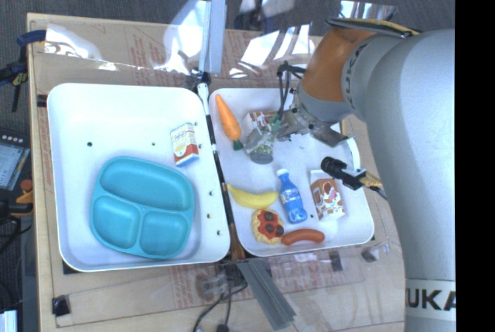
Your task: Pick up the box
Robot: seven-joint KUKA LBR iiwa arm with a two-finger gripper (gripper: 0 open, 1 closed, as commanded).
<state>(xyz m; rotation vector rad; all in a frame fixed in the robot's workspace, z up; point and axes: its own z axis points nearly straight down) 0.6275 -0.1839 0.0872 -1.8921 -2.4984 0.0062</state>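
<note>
Holding one box (184,144), two bins (69,102)

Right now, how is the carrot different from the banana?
The carrot is orange and straight; the banana is yellow and curved. The carrot lies near the far end of the right bin, while the banana lies closer to the near end, beside the pizza slice. Both hug the bin's left wall.

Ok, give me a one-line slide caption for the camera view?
Claw down among toy food near the carrot in the right bin; small box beside the blue tray in the left bin.
</note>
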